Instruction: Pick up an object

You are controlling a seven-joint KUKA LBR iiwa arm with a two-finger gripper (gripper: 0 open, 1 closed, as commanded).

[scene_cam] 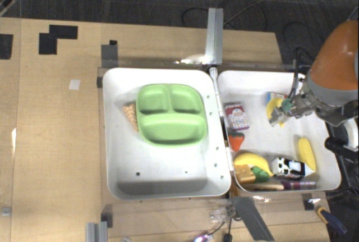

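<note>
My gripper point(282, 111) hangs low over the upper right part of the right bin point(255, 82). Its tip is right beside a small yellow and blue object point(273, 103), touching or nearly so. I cannot make out whether that object is held. Elsewhere in this bin lie a pink and white box point(236, 116), a red and green piece point(237, 139), a corn cob point(305, 154), a black and white toy point(289, 168) and a yellow piece point(248, 163) with a green one point(259, 172) against it.
The left bin point(162, 179) holds a green divided plate point(170, 113) with a tan piece point(130, 116) at its left side. A wooden stick point(268, 186) and a purple marker point(297, 183) lie along the right bin's front wall. A metal post point(215, 33) stands behind the bins.
</note>
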